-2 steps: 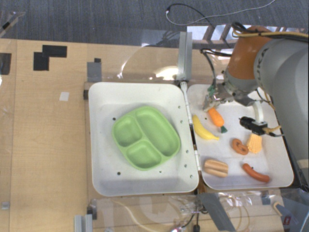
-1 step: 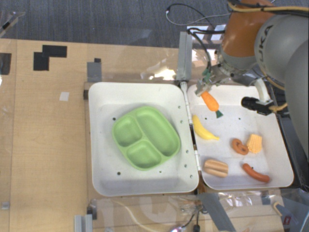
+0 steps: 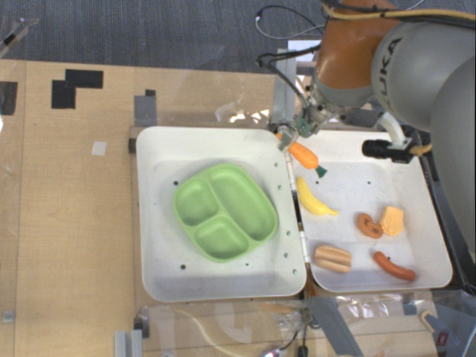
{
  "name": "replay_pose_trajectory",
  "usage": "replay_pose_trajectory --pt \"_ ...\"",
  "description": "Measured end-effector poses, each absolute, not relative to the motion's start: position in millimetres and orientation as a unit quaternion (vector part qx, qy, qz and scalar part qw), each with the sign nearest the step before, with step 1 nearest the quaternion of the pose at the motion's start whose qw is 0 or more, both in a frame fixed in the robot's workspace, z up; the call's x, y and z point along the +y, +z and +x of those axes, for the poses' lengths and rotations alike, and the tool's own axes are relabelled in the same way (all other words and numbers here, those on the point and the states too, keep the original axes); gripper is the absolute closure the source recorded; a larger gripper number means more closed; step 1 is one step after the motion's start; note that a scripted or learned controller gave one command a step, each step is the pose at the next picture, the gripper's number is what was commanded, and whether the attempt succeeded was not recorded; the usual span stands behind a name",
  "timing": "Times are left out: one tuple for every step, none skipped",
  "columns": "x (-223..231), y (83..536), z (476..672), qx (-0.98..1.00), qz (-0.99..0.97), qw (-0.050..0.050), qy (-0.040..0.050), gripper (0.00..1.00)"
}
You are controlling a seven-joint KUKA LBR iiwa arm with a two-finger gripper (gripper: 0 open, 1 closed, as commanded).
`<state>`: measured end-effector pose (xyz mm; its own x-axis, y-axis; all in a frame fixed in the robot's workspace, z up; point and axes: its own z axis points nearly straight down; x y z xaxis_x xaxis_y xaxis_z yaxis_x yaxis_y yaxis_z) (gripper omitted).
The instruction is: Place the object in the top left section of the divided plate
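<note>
Your task's thing looks to be the toy carrot (image 3: 303,155): smooth orange plastic, tapered, with a small dark green tip at its lower right end, lying tilted in the upper left corner of the right bin (image 3: 416,274). The hand (image 3: 296,131) sits right at the carrot's upper end, close against it or touching; you cannot tell from this angle whether it is apart or together, nor whether the carrot is between its parts. Above it you see the glossy orange band and the grey rounded arm (image 3: 416,58), with black cables looping off the wrist. In the same bin, just below the carrot, lies a curved yellow banana (image 3: 314,201); further down a tan, ridged hot dog bun (image 3: 332,258); to the right a small brown pretzel-like ring (image 3: 368,225) touching or just beside a pale orange wedge (image 3: 392,220), and a reddish sausage (image 3: 394,266) near the lower right. The left bin (image 3: 160,274) holds the divided plate (image 3: 224,212): matte light green, rounded-square, turned at a slant, with three shallow sections. Both bins are shallow white trays side by side on the pale wooden worktop (image 3: 67,222), which carries black block-shaped marks at its upper left.
</note>
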<state>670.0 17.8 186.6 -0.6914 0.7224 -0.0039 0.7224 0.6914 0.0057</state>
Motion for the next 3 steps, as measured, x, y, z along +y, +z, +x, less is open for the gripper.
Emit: replay_pose_trajectory --pt "59.5 186.3 660.5 0.975 0.223 0.003 0.0018 1.00" --pt "145.6 206.2 642.0 1.000 -0.016 0.005 0.0020 1.00" --pt "155.0 122.0 668.4 0.980 -0.199 0.005 0.0015 1.00"
